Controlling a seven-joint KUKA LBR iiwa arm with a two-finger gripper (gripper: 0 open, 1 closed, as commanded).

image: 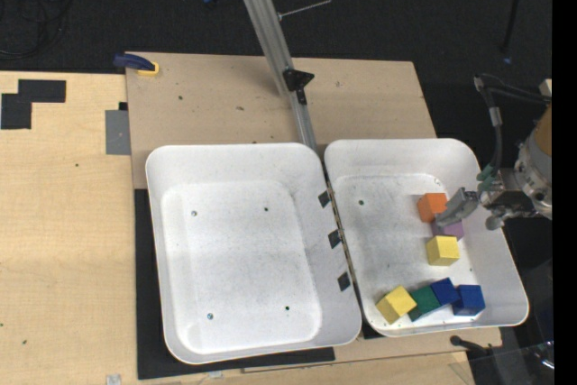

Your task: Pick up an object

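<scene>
Camera view: we see the gripper point(471, 210) reaching in from the right over the right bin point(397, 160), poised by the orange block point(431, 206) and purple block point(451, 229), likely lining up a grab; we cannot tell its fingers' state. Yellow block point(443, 249) sits just nearer.

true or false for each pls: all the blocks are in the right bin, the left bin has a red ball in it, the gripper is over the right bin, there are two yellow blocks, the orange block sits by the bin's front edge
1. All the blocks lie in the right shallow white bin. True.
2. The left shallow white bin holds a red ball. False: its floor is bare.
3. The two-finger gripper is over the right bin. True, beside the orange cube.
4. There are two yellow blocks. True: one yellow cube mid-bin, another yellow cube near the front.
5. The orange cube sits by the front edge. False: it is mid-bin, on the right side.
</scene>
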